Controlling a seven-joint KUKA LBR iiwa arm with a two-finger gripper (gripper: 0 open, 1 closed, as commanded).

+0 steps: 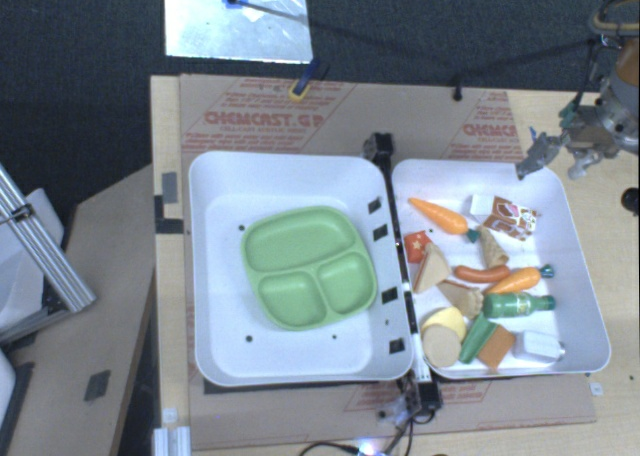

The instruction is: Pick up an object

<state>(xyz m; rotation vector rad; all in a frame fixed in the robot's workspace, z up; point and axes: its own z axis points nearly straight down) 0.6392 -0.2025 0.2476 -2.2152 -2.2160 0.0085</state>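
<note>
Lying in the right bin (578,244), the carrot (440,214) is the nearest free object to the end effector (558,158), which hangs over the far right corner of this bin with its two fingers apart and nothing between them. The carrot is down and to the left of it, its long axis running almost along the far wall. A small printed carton (512,219) lies between them and may be in the way. Sausage (482,272), green bottle (518,305) and cheese (444,324) crowd the near part. The green plate (305,266) sits alone in the left bin (215,194).
</note>
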